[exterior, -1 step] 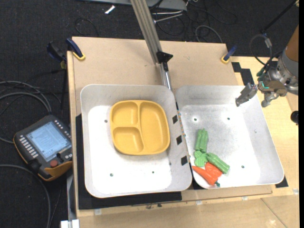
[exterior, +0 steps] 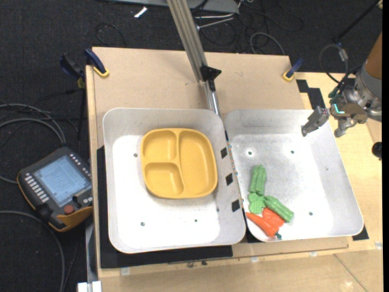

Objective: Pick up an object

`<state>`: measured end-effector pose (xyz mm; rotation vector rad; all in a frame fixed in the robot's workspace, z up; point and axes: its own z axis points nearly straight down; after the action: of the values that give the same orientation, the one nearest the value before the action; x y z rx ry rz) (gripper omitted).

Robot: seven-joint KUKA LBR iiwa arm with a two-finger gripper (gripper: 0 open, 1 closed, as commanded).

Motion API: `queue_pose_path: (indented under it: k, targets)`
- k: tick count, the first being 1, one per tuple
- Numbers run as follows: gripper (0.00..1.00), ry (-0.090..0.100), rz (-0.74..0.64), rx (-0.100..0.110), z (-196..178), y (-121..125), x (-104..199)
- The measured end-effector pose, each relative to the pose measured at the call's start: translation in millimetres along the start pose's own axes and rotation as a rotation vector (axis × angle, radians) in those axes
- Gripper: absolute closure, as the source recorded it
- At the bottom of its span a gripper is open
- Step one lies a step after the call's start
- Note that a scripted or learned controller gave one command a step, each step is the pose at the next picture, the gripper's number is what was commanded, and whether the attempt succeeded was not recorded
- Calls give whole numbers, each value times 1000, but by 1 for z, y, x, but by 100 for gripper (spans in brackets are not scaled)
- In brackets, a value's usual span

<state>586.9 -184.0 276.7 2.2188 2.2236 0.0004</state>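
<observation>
In the right bin (exterior: 316, 175) lie several small toy pieces near its front left corner: a light green ridged piece (exterior: 258, 179), a darker green piece (exterior: 278, 208) and an orange-red carrot-like piece (exterior: 265, 223). My gripper (exterior: 327, 123) hangs above the bin's far right corner, well away from those pieces. Its two fingers stand apart, open, with nothing between them.
The left bin (exterior: 121, 224) holds a yellow divided plate (exterior: 180, 162). A metal pole (exterior: 189, 29) slants up from between the bins at the back. A teach pendant (exterior: 56, 184) lies on the floor to the left, among cables.
</observation>
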Motion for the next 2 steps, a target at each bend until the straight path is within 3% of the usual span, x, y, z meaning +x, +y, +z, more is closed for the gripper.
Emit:
queue_pose_path:
  k: [2]
  targets:
    - [0, 1, 2, 7, 128, 0, 7]
